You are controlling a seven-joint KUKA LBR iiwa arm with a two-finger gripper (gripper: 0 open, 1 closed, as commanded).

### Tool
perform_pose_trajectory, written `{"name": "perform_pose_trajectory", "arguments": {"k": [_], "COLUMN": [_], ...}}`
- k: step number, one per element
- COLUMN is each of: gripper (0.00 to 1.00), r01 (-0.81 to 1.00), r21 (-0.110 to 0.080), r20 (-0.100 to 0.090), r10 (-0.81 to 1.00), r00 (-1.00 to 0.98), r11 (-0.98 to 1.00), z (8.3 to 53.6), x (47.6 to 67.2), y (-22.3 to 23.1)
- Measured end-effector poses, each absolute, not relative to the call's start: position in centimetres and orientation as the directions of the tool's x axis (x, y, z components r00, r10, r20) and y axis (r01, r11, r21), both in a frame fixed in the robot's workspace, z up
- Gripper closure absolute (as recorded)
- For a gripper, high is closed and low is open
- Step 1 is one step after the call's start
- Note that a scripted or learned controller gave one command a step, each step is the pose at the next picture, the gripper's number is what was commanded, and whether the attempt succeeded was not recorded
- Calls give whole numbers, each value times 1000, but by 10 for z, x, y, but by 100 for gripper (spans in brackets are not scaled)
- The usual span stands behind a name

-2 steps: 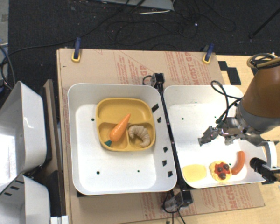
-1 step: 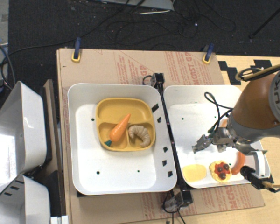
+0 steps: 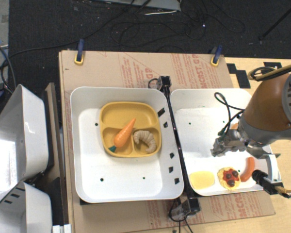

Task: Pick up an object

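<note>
Pincer was seen low in right bin; grip state couldn't be told. Descent should be centred over sausage, approx.

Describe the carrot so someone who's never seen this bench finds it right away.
Look in the left white bin for the yellow divided plate. The carrot lies slanted across its compartments, orange with a green stub, beside a pale curled shrimp.

red printed lettering on the cardboard sheet, upside down, not legible
</note>
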State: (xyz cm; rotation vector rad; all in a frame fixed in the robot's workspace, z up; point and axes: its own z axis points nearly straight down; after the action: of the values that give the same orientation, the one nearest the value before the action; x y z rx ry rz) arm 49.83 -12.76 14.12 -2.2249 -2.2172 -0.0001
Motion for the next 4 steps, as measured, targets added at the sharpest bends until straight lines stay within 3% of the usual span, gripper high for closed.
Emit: {"name": "perform_pose_trajectory", "arguments": {"k": [3,4], "gripper": [100,100], "r01": [1000,1000], "r21": [4,-2], "r20": [-2,2], "r10": [1000,1000], "r00": [-3,-8], "r11": [3,8], "z": [289,271], "x": [502,490], "y": [-133,-81]}}
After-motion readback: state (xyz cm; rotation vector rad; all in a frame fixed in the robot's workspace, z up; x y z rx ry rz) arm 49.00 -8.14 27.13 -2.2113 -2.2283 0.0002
